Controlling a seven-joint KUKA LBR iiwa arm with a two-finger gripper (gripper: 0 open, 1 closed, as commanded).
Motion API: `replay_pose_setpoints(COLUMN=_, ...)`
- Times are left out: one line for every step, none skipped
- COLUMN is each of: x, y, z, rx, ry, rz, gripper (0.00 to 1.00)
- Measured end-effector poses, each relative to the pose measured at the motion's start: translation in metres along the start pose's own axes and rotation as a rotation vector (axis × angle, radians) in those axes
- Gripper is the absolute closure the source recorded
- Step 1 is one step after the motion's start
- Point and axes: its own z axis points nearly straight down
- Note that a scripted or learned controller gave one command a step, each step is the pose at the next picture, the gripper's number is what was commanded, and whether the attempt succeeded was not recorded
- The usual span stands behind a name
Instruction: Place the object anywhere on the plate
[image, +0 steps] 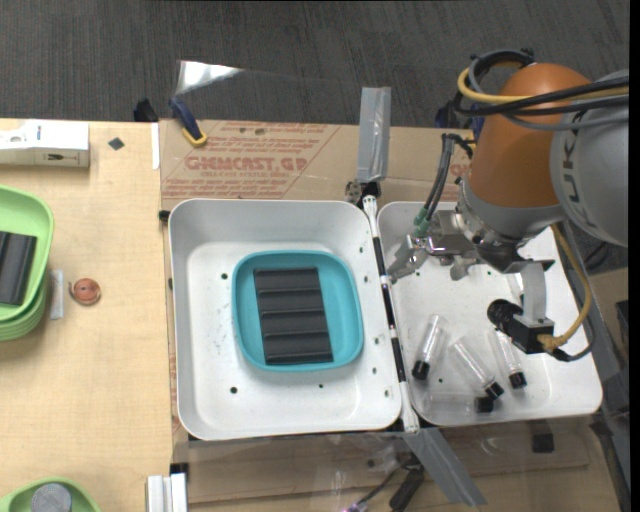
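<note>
A teal plate (346, 297) lies in the middle of the left bin (200, 380), with a black ribbed block (292, 314) resting on it. In the right bin (560, 395) lie three clear tubes with black caps (428, 346), (470, 366), (506, 358), close together near the front. My gripper (452, 252) hangs over the back of the right bin, beyond the tubes, under the orange wrist band (520, 130). The wrist hides most of it, and nothing shows held in it.
A cardboard sheet (255, 155) lies behind the bins. On the bench at the left are a green tray (30, 215) holding a dark item, a small orange disc (86, 291) and a white box (45, 143). Cables (565, 330) loop over the right bin's right side.
</note>
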Motion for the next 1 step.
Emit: replay_pose_setpoints(x=-0.1278, y=-0.0409, z=0.0144, rx=0.001, ry=0.001, rz=0.125, gripper=0.00)
